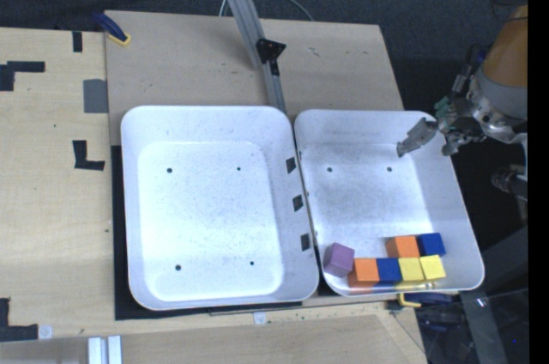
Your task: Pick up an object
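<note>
Arm cut off at right edge; claw finger gap possibly too small to tell.

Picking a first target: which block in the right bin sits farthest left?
The purple block: it sits apart at the left end of the cluster, beside the orange block.

Small blocks crowd the right bin's near edge: a purple block, orange blocks, blue blocks and yellow blocks, apparently touching in two rows.
</note>
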{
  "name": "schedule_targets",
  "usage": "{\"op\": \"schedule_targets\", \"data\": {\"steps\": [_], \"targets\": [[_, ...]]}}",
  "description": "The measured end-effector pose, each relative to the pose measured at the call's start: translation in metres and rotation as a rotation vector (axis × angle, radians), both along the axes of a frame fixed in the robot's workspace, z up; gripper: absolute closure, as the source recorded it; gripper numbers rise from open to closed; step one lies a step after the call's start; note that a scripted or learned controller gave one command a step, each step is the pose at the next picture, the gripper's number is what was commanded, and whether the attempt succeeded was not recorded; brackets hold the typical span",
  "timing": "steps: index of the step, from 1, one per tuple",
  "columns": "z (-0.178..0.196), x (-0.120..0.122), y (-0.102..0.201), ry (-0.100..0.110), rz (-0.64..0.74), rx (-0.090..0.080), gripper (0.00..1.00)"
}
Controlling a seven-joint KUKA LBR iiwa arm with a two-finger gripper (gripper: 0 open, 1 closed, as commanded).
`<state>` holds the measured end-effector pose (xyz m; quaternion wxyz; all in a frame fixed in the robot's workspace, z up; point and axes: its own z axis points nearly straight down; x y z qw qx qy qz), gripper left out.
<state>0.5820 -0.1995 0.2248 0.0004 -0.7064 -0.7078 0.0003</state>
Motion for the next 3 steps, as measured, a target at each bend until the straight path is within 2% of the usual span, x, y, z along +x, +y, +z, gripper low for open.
{"op": "schedule_targets", "data": {"steps": [1,2,3], "targets": [[-0.045,0.031,0.06,0.003,0.005,0.002,0.0],[0.088,0.057,0.062,-0.01,0.001,-0.002,0.0],[-0.001,0.078,0.063,0.008,0.0,0.0,0.0]]}}
